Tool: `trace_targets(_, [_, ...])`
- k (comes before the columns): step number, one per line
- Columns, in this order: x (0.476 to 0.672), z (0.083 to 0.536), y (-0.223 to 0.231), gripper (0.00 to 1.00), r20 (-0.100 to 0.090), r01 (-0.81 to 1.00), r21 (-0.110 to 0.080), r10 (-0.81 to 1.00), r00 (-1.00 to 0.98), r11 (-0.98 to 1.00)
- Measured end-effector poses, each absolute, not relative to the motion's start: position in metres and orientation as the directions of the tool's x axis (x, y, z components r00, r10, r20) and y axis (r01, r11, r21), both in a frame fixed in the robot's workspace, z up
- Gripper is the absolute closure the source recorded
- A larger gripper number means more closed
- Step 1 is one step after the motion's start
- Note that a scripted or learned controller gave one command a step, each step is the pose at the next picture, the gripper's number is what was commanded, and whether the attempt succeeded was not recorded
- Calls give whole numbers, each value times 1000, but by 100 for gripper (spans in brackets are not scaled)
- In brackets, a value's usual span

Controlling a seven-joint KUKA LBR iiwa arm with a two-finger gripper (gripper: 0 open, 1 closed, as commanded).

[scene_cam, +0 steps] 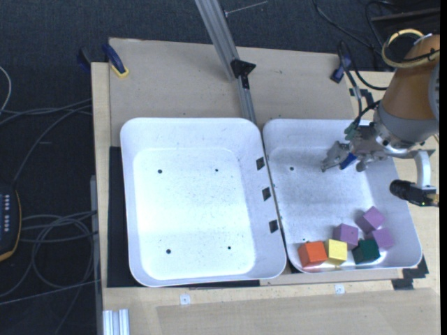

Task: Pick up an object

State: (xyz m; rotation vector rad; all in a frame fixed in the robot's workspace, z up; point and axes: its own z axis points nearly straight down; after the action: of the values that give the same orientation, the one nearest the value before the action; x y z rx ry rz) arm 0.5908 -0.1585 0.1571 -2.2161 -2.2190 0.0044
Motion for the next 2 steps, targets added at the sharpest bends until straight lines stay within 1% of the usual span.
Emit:
trace_targets(1, [590, 104, -158, 0, 2, 1000, -7, 1000, -1, 1])
trace_targets(2, [592, 119, -158, 100, 1, 1000, 2, 1000, -1, 1])
